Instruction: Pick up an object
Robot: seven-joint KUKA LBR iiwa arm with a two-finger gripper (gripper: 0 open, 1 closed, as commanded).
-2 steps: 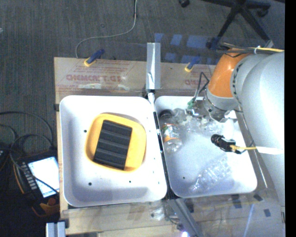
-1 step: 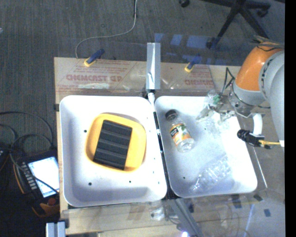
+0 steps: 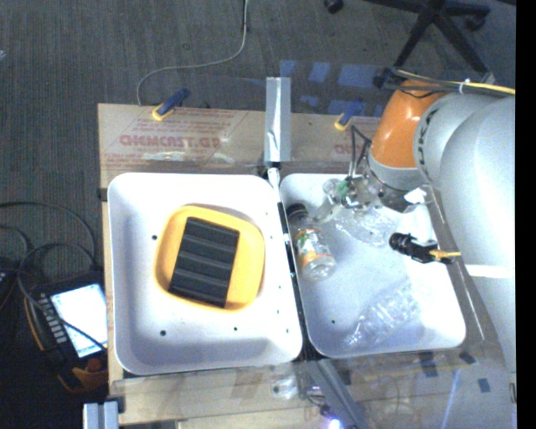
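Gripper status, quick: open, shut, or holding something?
Gripper: cannot be told; it sits low at the back of the right bin, near the small bottle and clear plastic.

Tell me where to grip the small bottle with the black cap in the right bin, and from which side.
Probably take the bottle across its clear body, just below the label, coming straight down. It lies on its side, cap toward the bin's far left corner, so fingers should close across its width, clear of the divider wall.

— What do we see around the surface (image 3: 193, 138)?
— Dark grey carpet (image 3: 100, 50), a thin cable (image 3: 209, 59) trailing across it, black chair legs (image 3: 435, 25) top right, and a lit tablet (image 3: 79, 314) at left.
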